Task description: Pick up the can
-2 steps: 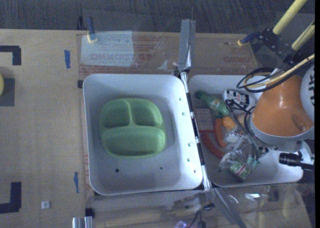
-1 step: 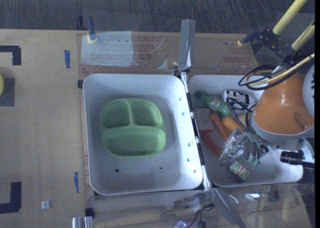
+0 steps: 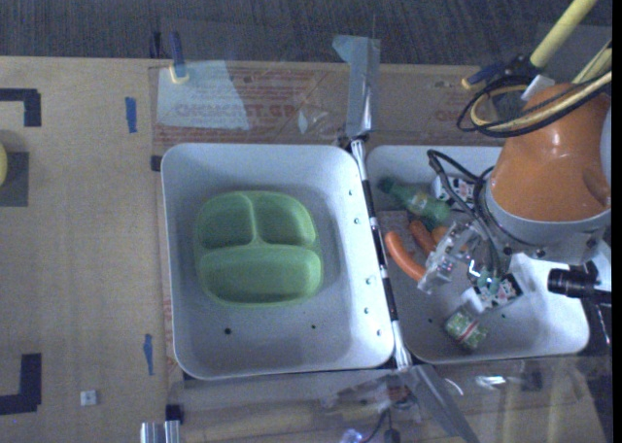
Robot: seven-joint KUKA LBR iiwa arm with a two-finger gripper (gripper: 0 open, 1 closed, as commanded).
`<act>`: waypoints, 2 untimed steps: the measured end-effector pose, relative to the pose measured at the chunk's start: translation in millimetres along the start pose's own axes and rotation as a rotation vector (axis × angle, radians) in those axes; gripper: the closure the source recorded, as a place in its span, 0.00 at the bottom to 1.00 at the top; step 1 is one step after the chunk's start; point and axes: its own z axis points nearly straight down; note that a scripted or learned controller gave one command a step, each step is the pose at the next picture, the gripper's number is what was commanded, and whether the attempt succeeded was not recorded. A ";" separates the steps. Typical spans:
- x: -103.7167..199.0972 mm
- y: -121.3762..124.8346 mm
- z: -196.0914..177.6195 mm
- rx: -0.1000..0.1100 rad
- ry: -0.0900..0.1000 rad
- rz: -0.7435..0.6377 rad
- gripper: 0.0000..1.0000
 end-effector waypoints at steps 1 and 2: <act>0.0 -0.1 -0.1 0.000 0.000 0.000 0.00; -8.9 -28.1 21.8 0.000 0.002 -0.308 0.00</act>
